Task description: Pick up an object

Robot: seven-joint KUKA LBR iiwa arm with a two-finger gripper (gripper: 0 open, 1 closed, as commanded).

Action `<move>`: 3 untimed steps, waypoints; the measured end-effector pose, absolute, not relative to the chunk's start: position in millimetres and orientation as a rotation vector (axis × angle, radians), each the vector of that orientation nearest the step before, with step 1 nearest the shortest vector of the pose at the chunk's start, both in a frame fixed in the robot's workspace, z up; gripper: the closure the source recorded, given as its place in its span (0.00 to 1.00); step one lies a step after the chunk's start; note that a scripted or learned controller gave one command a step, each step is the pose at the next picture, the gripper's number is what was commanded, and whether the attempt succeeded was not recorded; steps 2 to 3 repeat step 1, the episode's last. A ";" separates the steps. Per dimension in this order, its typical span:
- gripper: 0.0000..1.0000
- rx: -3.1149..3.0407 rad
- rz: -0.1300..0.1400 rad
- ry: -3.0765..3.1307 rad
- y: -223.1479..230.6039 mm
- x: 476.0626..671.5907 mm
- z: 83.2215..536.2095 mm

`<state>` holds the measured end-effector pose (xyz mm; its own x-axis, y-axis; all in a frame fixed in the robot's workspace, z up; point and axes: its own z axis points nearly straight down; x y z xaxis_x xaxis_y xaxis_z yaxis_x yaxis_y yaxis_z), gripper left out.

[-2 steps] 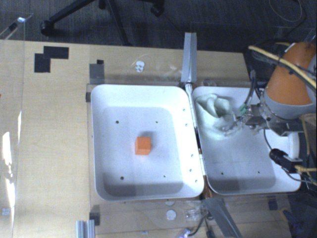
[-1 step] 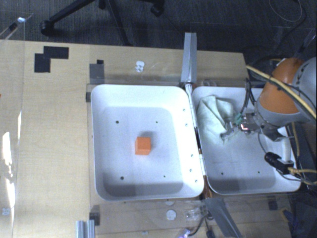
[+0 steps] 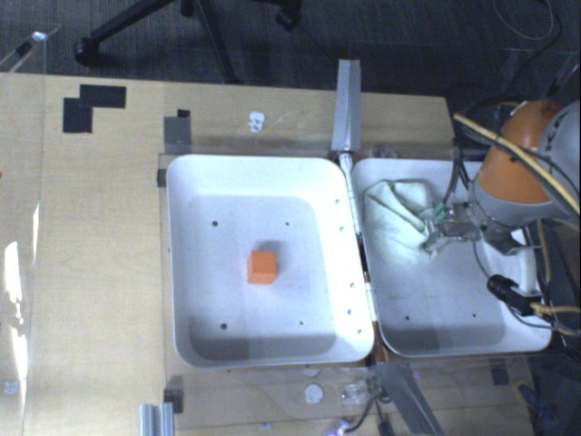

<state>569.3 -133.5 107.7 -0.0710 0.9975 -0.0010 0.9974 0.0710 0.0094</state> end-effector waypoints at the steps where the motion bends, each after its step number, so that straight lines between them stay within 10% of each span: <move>1: 1.00 2.180 0.005 2.257 -94.9 612.4 191.9; 3: 1.00 2.180 0.005 2.257 -94.9 612.4 191.9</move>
